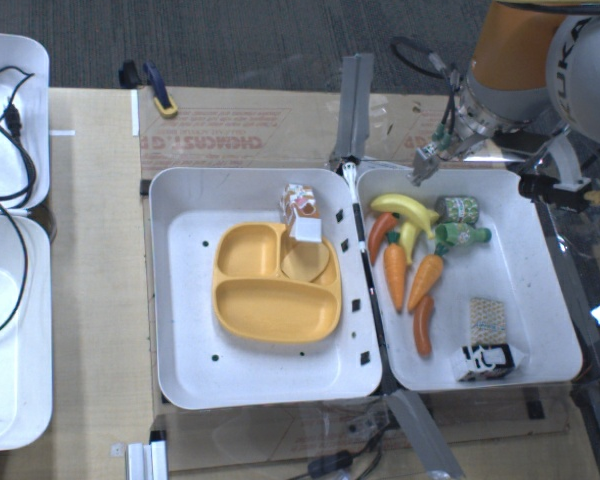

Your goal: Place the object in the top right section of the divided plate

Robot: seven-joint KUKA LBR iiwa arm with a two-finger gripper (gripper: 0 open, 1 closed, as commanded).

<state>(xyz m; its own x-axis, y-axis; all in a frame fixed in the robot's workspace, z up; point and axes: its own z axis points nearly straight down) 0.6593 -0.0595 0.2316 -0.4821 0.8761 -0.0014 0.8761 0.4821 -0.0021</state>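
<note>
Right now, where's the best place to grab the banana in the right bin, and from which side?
Probably from straight above, across the middle of the banana. It lies flat and curved at the top of the pile, its upper edge free. Carrots crowd it from below and a green can sits beside its right end, so close the fingers across its narrow width.

Small carton [302,214] upright at yellow divided plate [276,313] top-right section, left bin

Yellow divided plate [276,308], orange carrots [423,282], white bins [180,368].
</note>
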